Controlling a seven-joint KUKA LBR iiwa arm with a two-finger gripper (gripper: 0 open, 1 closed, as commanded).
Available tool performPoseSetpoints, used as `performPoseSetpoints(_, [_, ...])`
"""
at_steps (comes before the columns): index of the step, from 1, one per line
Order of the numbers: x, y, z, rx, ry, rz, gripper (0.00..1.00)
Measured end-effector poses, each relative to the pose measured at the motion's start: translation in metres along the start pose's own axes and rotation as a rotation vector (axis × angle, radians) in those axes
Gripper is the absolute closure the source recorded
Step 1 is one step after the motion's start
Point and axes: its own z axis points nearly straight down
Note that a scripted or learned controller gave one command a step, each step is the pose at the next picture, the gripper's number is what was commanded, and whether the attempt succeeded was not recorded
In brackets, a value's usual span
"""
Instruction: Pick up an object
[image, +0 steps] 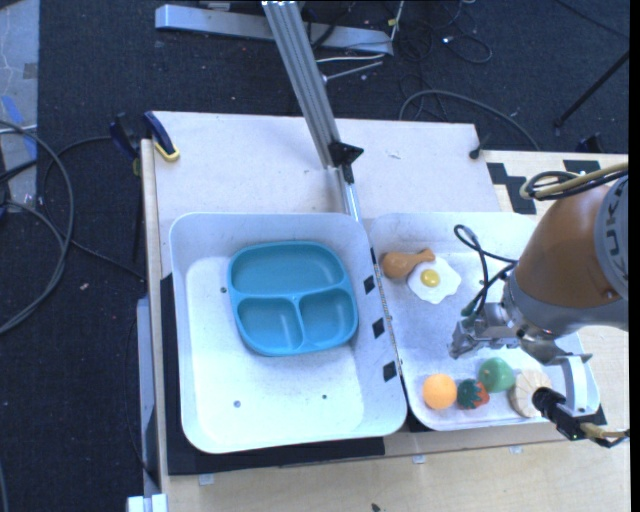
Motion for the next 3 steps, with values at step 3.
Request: performPoseSetpoints(3, [0.062, 0.008, -0.113, 0.003, 0.002, -0.006, 1.00])
